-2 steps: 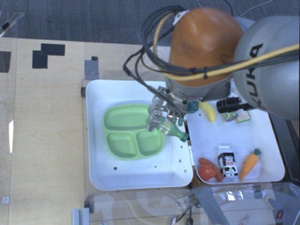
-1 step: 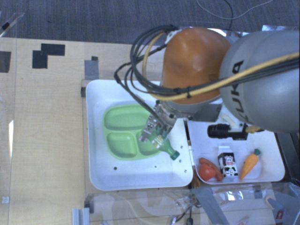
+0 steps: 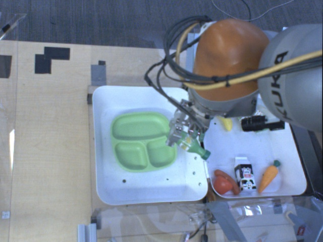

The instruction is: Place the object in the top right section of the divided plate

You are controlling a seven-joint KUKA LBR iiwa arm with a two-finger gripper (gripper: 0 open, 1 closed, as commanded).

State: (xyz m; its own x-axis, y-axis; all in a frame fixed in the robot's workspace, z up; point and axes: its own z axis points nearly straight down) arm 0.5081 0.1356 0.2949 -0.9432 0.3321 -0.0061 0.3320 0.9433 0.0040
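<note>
1. i see the end effector (image 3: 185,135) over the divided plate's (image 3: 141,140) 3 o'clock rim, fingers closed on a small green-capped bottle (image 3: 194,147).
2. bottle hangs at the plate's edge, not yet set down.
3. left, i judge: shift toward 10 o'clock into the top right section, then release.

- The arm (image 3: 262,74) reaches in from the right, its orange band uppermost.
- The gripper (image 3: 182,135) points down and left, its jaws closed on something green.
</note>
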